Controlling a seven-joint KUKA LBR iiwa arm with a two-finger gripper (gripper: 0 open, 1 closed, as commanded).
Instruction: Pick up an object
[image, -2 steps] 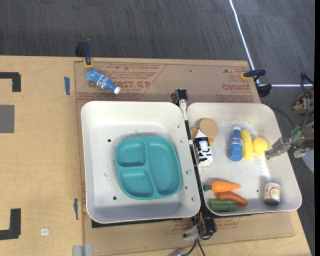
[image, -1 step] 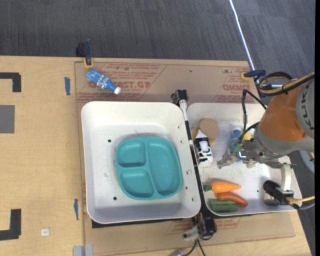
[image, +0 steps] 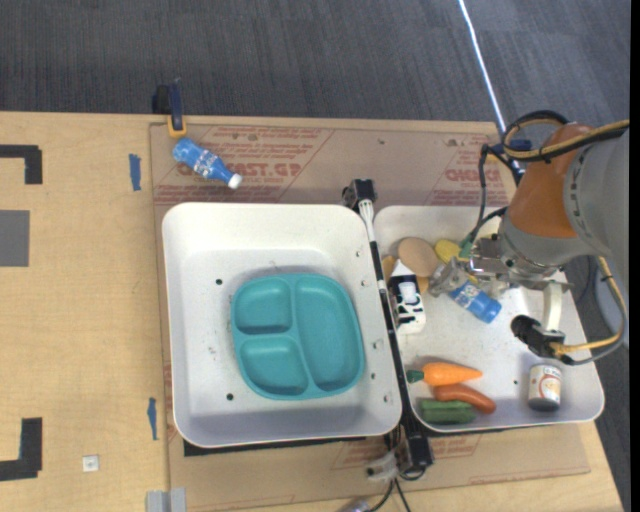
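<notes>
My gripper (image: 452, 279) hangs low over the middle of the right bin (image: 580, 405), reaching in from the right under the orange-banded wrist (image: 540, 200). A small blue bottle (image: 479, 303) lies tilted right at the gripper's tip, touching or just beneath it; I cannot tell whether it is gripped. A tan rounded object (image: 416, 255) and a small yellow piece (image: 446, 248) sit just behind the gripper. A white and black item (image: 405, 300) lies by the bin's left wall.
At the right bin's front lie an orange carrot (image: 452, 374), a green vegetable (image: 445, 410), a reddish piece (image: 472, 398) and a small can (image: 544, 385). The left bin (image: 190, 300) holds a teal divided plate (image: 297, 333). Another blue bottle (image: 205, 163) lies on the board behind.
</notes>
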